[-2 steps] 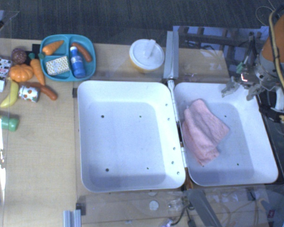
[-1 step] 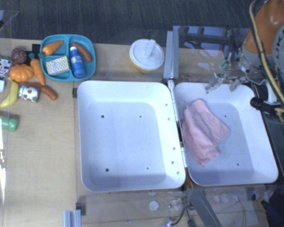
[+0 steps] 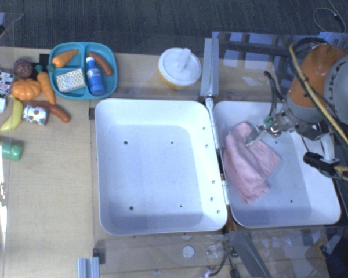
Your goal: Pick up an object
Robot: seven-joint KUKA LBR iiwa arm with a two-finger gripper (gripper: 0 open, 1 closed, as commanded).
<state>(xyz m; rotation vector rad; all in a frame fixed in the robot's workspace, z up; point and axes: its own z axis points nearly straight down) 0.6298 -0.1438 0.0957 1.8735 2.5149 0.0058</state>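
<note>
My arm point(image 3: 342, 91) was grey with an orange band point(image 3: 313, 74) above the wrist, yellow and black cables point(image 3: 313, 100) looping across it.

Pale wooden bench point(image 3: 46, 213) against dark ribbed carpet floor point(image 3: 133, 10), soft even light from overhead.

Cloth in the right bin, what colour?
Pale pink cloth, seen in the camera view, lying crumpled in the right bin.

Bright, even overhead light. Mild glare on the two shallow white plastic bins point(image 3: 156, 112); soft grey shadow along their near walls. Streaky reflection on the pale wooden bench top point(image 3: 0, 172) at left edge. Overall soft focus, slight compression noise. Dark ribbed floor point(image 3: 133, 7) underexposed up top.
</note>
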